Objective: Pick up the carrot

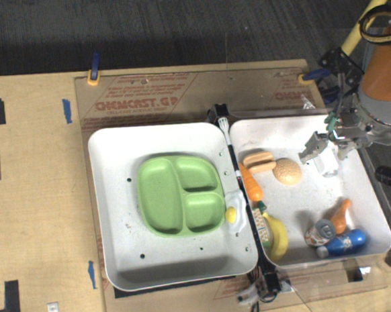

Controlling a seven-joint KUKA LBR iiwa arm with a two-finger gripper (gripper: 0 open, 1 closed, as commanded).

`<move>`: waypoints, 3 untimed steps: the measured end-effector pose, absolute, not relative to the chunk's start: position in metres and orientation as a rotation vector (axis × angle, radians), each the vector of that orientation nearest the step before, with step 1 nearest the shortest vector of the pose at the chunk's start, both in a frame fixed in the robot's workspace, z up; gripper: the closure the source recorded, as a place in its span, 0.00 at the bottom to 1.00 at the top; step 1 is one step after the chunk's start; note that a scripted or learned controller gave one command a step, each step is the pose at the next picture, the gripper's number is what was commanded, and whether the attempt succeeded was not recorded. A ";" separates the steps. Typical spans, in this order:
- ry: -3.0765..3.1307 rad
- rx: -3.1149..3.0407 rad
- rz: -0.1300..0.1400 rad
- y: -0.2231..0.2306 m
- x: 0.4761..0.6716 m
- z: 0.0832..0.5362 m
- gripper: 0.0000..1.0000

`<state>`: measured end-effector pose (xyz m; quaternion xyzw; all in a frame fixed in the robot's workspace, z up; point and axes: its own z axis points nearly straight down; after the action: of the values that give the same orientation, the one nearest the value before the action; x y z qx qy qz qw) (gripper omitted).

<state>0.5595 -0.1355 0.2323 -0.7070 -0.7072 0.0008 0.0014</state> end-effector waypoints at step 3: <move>-2.656 -1.689 -0.007 -0.199 0.505 0.089 0.00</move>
<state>0.5051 -0.1990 0.0893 -0.5365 -0.8439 -0.0022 -0.0032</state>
